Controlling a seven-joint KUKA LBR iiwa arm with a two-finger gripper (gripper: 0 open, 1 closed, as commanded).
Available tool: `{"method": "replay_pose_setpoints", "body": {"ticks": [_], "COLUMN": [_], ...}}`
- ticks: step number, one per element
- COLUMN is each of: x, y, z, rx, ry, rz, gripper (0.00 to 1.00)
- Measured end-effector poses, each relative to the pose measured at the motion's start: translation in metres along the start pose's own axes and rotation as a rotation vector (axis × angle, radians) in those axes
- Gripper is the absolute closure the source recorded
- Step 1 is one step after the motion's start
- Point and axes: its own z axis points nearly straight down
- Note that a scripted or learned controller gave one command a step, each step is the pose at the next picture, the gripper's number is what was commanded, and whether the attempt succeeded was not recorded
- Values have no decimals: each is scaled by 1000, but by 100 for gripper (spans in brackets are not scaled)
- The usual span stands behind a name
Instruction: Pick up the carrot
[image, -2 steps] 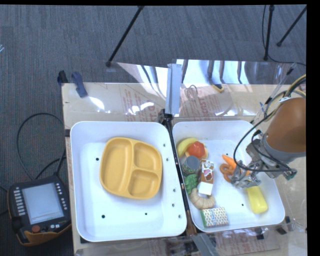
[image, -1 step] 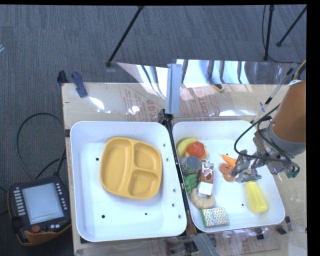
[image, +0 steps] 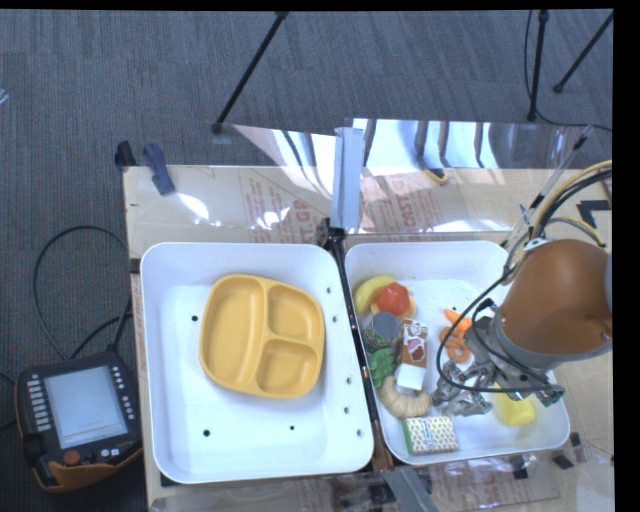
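The carrot (image: 455, 337), a small orange piece, lies in the middle of the right bin (image: 470, 265), just left of the arm's wrist, which covers part of it. My gripper (image: 463, 393) hangs low over the bin floor, just in front of the carrot and right of a white block (image: 410, 377). The big orange band (image: 558, 297) of the arm rises above it and hides the bin's right side. Nothing can be made out between the metal jaws from this angle.
The right bin also holds a banana (image: 370, 290), a red fruit (image: 394, 298), a grey can (image: 384, 326), a small box (image: 414, 342), a croissant (image: 404, 401), a patterned pack (image: 430, 433) and a yellow piece (image: 516, 410). A yellow divided plate (image: 263, 335) lies in the left bin (image: 170, 400).
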Motion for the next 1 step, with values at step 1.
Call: {"method": "replay_pose_setpoints", "body": {"ticks": [1], "x": [29], "y": [-57], "z": [0], "rx": [-1], "ry": [0], "rz": [-160], "gripper": [100]}}
